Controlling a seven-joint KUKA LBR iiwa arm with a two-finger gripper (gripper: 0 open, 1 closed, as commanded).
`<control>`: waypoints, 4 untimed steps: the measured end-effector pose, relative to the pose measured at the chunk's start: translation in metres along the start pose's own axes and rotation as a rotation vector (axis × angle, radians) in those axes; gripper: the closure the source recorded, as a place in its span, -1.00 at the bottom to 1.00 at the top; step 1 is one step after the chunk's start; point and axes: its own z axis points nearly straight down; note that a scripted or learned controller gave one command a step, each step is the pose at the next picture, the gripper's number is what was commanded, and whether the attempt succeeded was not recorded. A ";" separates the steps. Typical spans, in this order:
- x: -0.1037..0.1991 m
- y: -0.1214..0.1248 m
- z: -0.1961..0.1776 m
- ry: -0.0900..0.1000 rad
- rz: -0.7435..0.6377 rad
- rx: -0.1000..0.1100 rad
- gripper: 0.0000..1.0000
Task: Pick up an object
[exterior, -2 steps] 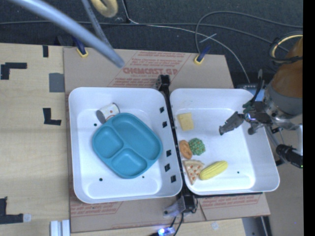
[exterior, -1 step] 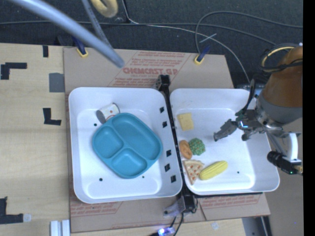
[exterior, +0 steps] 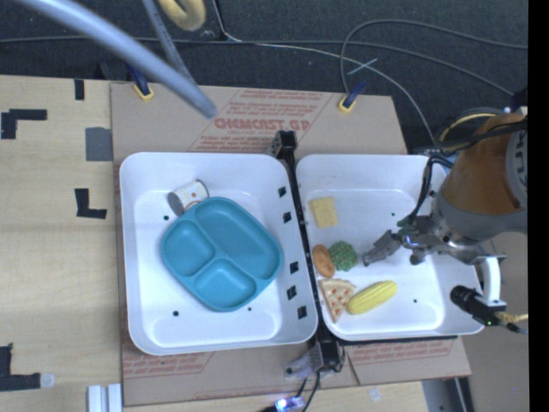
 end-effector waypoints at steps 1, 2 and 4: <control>0.006 -0.008 0.048 0.001 -0.001 0.000 -1.00; 0.006 -0.007 0.036 0.001 -0.002 -0.003 1.00; -0.010 -0.013 -0.075 -0.002 -0.001 -0.010 1.00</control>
